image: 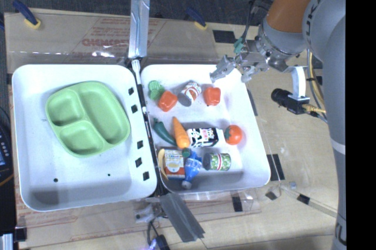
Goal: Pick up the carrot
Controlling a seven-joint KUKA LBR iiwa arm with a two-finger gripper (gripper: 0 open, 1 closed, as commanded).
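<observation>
Camera view: arm [305,2] hovers above right bin [255,149], apart from carrot [180,133].

The arm [329,37] fills the upper right of the frame: a thick, smooth grey casing with rounded joints and a broad glossy orange band above the wrist. Dark lettering shows on the grey shell beside the band. Thin black cables loop around the wrist, and a yellow cable runs by a black fitting at the right edge. The tool [228,70] is small, angular, metal-grey, with a green spot near its base
</observation>
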